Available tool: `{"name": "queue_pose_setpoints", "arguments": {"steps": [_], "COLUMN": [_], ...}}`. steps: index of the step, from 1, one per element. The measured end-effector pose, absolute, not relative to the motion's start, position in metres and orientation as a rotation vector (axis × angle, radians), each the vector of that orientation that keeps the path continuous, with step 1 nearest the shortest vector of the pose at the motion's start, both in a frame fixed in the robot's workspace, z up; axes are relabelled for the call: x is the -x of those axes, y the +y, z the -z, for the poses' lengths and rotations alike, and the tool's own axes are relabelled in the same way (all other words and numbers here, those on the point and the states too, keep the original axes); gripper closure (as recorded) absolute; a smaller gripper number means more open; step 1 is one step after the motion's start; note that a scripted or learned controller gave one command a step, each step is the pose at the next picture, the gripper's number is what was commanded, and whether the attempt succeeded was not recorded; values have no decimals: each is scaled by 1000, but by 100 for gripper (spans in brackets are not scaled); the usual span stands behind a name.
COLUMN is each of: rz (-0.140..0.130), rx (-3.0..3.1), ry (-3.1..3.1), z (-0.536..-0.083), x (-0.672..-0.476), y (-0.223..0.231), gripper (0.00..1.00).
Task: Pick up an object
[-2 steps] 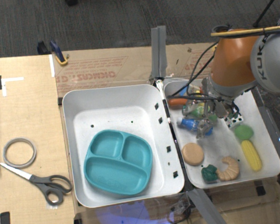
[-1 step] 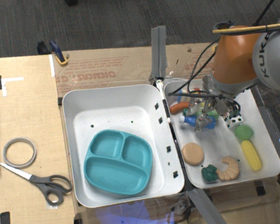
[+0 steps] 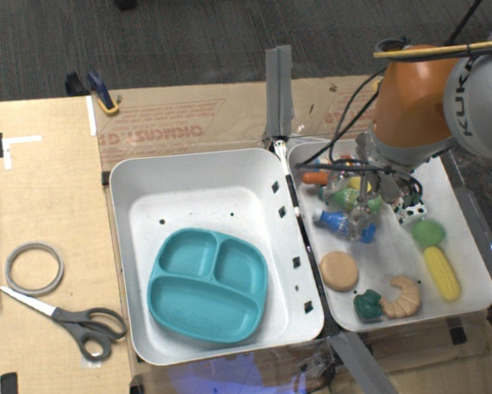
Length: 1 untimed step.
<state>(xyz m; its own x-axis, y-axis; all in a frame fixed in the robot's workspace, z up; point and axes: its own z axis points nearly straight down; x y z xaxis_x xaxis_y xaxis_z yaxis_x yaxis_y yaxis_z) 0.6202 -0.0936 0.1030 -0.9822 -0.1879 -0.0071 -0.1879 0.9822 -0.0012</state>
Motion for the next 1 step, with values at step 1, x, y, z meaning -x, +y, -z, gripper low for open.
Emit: {"name": "queue_pose_setpoints", "arguments": {"steps": [1], "rz": [-1], "rx": [-4], "ry": [3139], "z": [-93], "x": [-604], "y": [-96], "gripper": [0]}}
